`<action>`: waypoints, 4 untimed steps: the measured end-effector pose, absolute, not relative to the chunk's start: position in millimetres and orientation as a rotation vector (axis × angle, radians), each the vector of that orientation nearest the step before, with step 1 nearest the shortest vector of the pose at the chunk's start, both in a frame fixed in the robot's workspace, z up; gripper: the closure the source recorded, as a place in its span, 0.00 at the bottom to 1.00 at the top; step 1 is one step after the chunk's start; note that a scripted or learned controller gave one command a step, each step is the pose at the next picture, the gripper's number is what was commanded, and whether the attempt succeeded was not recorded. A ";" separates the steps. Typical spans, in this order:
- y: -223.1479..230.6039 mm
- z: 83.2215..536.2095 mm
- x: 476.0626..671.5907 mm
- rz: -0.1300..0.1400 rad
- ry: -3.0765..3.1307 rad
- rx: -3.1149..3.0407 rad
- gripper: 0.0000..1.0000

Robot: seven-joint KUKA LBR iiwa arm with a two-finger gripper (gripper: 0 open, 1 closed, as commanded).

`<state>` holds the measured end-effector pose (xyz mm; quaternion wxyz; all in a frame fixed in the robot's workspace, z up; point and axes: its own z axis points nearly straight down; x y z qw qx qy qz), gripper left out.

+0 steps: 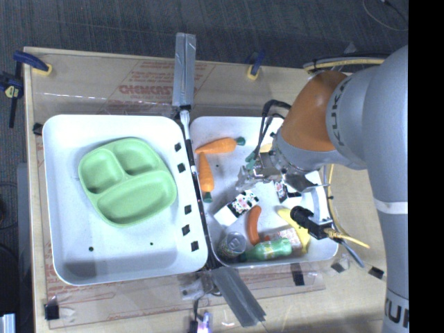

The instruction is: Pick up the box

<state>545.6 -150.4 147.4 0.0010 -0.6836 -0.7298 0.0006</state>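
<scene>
Over the right bin [222, 127], the gripper [252, 174] is held just beyond the patterned box [238, 206]; its opening cannot be told. A centred descent, clear of the carrot [206, 174], is advised.

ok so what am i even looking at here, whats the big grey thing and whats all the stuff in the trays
This is one fixed camera above a bench, looking down at a slant. The big grey thing with the orange band is a robot arm reaching in from the right. At its end is the gripper, which serves as its hand.

Two shallow white bins sit side by side. The left bin holds a green divided plate. The right bin holds the clutter: a carrot, a second carrot, a small black-and-white box, a reddish sausage shape, a can and a green bottle.

The gripper hangs over the right bin, close to the box it is meant to pick up. The picture does not show it holding anything.
</scene>
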 end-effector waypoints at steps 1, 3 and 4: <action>-170.9 109.8 530.1 -0.042 -2.318 -2.155 1.00; -178.5 107.4 527.4 -0.027 -2.313 -2.172 0.00; -185.1 107.7 513.2 -0.035 -2.440 -2.034 0.00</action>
